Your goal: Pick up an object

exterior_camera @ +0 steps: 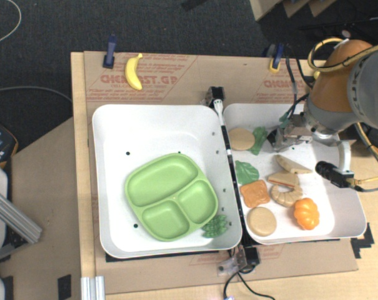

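I am looking at a robotics lab test bench, not a kitchen. Two white bins sit on a cardboard sheet held to the bench by blue clamps. The food in the bins is plastic toy food, beside a green divided plate. Loose cables run across the dark carpet, and the grey-and-orange robot arm reaches in from the right.
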Available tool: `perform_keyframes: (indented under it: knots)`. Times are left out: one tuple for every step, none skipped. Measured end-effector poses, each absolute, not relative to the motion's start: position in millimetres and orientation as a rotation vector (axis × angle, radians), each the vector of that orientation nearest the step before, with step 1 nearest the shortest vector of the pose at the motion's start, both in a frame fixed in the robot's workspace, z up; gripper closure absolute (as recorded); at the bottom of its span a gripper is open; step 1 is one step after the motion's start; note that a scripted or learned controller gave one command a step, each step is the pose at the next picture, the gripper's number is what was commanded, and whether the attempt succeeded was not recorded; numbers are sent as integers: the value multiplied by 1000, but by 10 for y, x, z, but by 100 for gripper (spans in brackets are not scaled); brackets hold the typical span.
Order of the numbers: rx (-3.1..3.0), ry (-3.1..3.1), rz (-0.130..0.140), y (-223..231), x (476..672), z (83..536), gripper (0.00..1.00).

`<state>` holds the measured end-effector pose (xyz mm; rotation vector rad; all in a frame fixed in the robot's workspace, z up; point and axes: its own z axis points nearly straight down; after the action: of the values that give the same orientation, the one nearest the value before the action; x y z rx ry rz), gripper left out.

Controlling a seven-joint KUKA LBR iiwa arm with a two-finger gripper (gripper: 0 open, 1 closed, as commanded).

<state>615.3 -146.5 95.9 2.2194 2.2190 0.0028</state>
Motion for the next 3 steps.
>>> perform_keyframes:
  knots:
    - [2218,2217,4,-1466,6158,1062,100]
    - [2217,2215,6,-1466,6163,1164,100]
    - [2216,2213,8,-1468,6169,1268,100]
